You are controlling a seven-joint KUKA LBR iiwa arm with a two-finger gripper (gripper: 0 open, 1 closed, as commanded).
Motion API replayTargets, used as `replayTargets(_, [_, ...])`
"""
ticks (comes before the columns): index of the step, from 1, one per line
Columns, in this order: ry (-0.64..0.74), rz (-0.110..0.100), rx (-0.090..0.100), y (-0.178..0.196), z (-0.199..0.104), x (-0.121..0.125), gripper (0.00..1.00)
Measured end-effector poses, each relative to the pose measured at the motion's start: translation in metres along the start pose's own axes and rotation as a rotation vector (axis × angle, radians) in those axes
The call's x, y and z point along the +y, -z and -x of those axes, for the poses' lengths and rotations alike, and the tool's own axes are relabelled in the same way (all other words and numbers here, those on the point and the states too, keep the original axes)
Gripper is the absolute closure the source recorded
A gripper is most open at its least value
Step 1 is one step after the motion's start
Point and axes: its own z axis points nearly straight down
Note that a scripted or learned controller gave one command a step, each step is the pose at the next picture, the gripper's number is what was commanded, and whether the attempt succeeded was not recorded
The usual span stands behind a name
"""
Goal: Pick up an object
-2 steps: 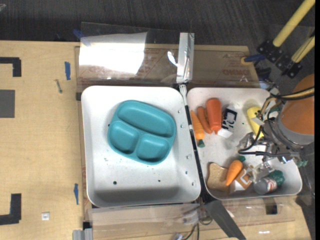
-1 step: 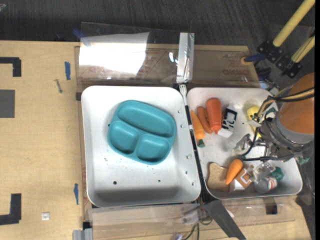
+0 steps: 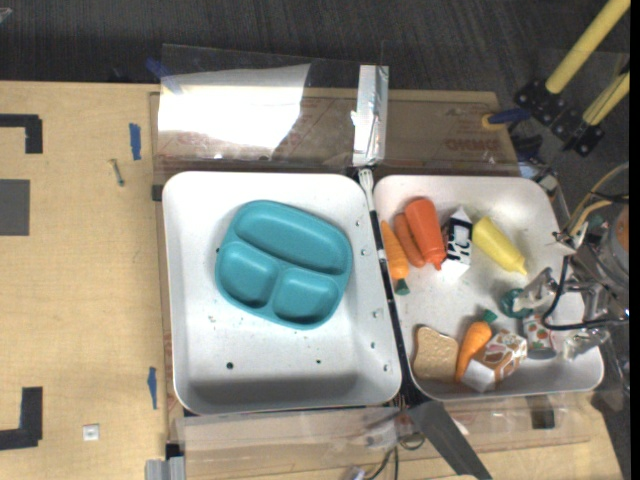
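Camera view: right bin (image 3: 520,190) taken as landmark. Nearest, along its front edge, bread slice (image 3: 434,353), small carrot (image 3: 474,345) and patterned block (image 3: 505,354) are located. Gripper (image 3: 545,303) is seen over bin's right side, amid cables; its opening cannot be told, nothing seen held. Farther back, yellow piece (image 3: 498,245), black-white card (image 3: 458,238) and large carrot (image 3: 424,230) are laid. Left of bin, teal divided plate (image 3: 284,262) is seated in left bin (image 3: 190,298).

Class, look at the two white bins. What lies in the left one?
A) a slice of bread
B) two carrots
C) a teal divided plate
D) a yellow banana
C: the teal divided plate sits alone in the left bin; the food toys lie in the right bin.
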Motion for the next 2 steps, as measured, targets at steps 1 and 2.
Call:
replayTargets(1, [0.207,0.001,0.0,-0.061,0.026,-0.015,0.0])
replayTargets(2, [0.121,0.001,-0.004,-0.06,0.077,0.023,0.0])
